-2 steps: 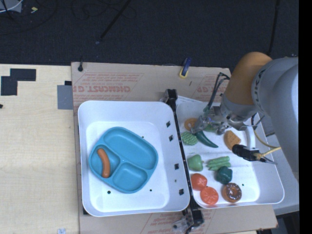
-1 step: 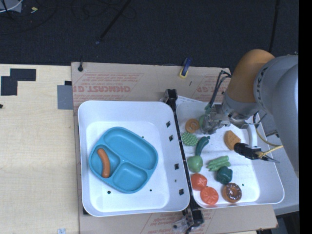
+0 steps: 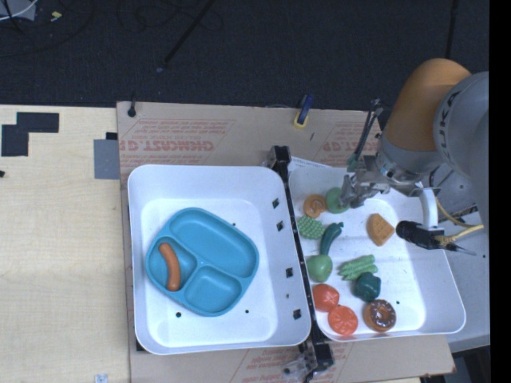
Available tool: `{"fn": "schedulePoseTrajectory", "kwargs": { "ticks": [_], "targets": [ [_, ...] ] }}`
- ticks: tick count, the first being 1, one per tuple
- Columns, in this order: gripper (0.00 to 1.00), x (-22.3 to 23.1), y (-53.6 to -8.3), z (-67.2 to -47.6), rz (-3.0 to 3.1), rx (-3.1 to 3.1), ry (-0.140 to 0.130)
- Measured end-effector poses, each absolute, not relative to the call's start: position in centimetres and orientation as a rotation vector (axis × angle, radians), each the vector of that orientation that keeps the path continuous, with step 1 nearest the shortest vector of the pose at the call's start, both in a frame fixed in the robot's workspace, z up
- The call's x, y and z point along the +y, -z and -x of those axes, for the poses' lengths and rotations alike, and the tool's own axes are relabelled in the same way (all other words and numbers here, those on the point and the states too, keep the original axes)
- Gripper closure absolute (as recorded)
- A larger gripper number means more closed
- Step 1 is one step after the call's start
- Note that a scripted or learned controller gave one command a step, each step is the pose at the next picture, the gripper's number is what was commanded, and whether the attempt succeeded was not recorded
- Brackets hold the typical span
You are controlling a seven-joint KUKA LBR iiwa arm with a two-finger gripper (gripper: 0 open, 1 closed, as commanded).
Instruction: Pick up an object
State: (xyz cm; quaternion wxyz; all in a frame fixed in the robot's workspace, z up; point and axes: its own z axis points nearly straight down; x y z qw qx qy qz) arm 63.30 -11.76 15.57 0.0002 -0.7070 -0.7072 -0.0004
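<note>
White plastic everywhere — two shallow bins on the table (image 3: 64,238), the left bin (image 3: 148,183) carrying a blue tray (image 3: 215,254) with a sausage (image 3: 169,266) in its left compartment, the right bin (image 3: 447,294) crowded with toy food. Gripper (image 3: 350,196) down at the right bin's far-left corner, right over a small green piece (image 3: 335,202), with a tan round piece (image 3: 314,207) just beside it to the left.

Probably the closing-in step of a pick, green piece the likely target. Best done by coming straight down, fingers straddling the green piece alone and keeping the tan round one outside the grip — the two sit nearly touching. Worth keeping clear of the bin wall close behind; then a vertical lift, no dragging across the corn (image 3: 310,228) or the dark green pepper (image 3: 330,236) just in front.

Fingers: dark metal against a dark shadow, tips lost over the toy — cannot tell whether apart or together, nor whether touching the green piece at all. Green piece itself half covered, shape unclear. Orange wedge (image 3: 380,229), tomatoes (image 3: 334,309) and doughnut (image 3: 379,315) well apart from the gripper. Arm cut off at the right.
</note>
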Motion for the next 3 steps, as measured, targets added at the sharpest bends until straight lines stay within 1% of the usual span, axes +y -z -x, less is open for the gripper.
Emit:
{"fn": "schedulePoseTrajectory", "kwargs": {
  "ticks": [1,2,3],
  "targets": [
    [1.0,-12.7,-20.8,-63.6,2.223,-2.221,0.001],
    [1.0,-12.7,-22.9,-63.6,2.221,-2.222,0.002],
    [1.0,-9.0,-23.7,-60.4,2.216,-2.22,-0.002]
  ]
}}
